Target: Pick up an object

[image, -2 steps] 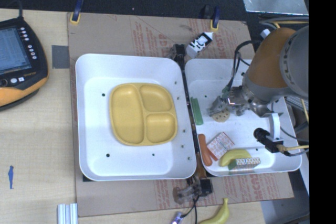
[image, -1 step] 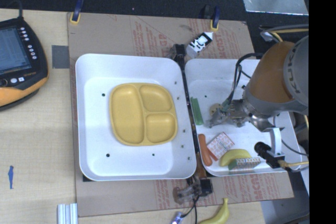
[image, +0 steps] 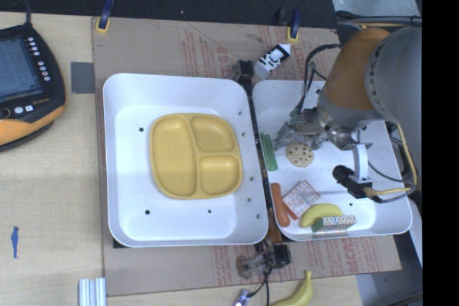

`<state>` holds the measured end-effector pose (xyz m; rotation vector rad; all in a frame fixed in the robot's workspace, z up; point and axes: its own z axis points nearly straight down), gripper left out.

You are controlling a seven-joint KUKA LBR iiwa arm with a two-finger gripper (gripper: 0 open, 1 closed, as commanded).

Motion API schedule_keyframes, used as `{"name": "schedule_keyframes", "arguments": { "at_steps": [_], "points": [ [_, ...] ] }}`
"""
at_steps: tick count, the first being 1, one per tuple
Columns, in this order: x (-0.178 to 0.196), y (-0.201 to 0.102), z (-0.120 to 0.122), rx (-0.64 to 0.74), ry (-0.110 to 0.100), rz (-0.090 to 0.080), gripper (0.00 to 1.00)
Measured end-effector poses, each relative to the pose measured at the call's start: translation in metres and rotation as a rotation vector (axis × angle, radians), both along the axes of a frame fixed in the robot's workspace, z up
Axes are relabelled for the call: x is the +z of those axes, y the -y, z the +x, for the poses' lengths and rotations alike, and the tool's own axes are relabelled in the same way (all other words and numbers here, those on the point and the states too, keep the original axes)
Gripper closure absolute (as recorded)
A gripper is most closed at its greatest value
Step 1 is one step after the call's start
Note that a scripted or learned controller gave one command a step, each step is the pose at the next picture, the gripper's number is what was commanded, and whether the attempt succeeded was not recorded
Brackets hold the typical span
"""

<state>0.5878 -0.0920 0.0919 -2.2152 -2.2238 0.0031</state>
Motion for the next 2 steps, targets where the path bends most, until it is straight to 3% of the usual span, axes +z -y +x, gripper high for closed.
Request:
{"name": "schedule_keyframes", "arguments": {
  "at_steps": [1, 2],
  "points": [
    [0.000, 0.004, -0.021, 0.002, -0.002, -0.001, 0.00],
    [0.002, 0.048, 0.031, -0.001, 0.001, 0.000, 0.00]
  ]
}}
